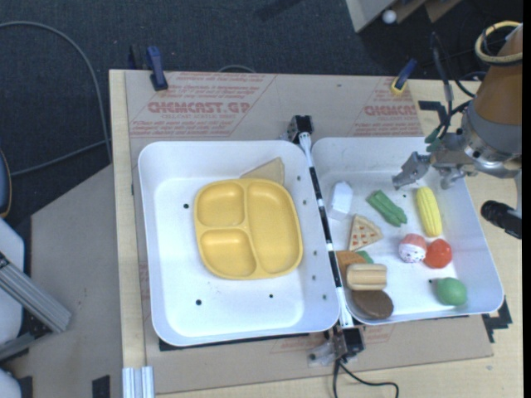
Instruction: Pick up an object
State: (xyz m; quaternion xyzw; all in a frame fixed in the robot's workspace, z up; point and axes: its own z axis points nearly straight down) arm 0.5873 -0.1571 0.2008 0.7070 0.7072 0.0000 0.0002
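Note:
My gripper point(431, 175) hangs over the back of the right bin point(485, 247), its two grey fingers spread open with nothing between them. Just in front of it lies a yellow corn cob point(428, 211), with a green pickle point(387, 207) to its left. Further forward sit a pizza slice point(362, 233), a white and pink ball point(411, 249), a red tomato point(439, 254) and a green lime point(450, 290). A white block point(341, 197) lies by the bin's left wall. At the front left corner are a tan bun point(366, 275) and a brown disc point(372, 304).
The left bin point(158, 222) holds a yellow divided plate point(247, 226) and a tan wedge point(265, 171) behind it. A black clamp point(299, 126) sits where the bins meet at the back. The arm's orange band point(502, 98) rises at the right.

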